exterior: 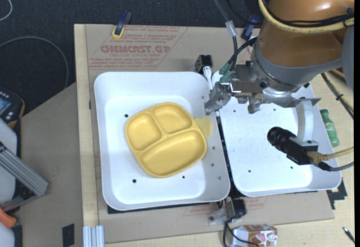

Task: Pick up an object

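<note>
- A yellow plastic plate with three moulded compartments (166, 139) lies flat in the middle of the left shallow white bin (112, 99), a little left of the frame's centre. Two small compartments face the top of the frame and one large compartment faces the bottom.
- A small yellow tab sticks out from the plate's right edge, towards the rim that the two bins share.
- The grey metal gripper (213, 103) stands over the upper right corner of the left bin, just up and to the right of that tab. Whether the claw is open or closed cannot be told from this angle, nor whether it touches the plate.
- The grey arm with its broad orange band (304, 4) fills the upper right of the frame and hangs over the back of the right shallow white bin (247, 150).
- A small green object (329, 126) sits at the right rim of the right bin, well apart from the plate. Its exact shape is unclear.
- Both bins rest on a brown cardboard sheet with red printing (140, 43).
- A blue and yellow clamp (120, 25) grips the sheet's top edge, in the upper left of the frame.
</note>
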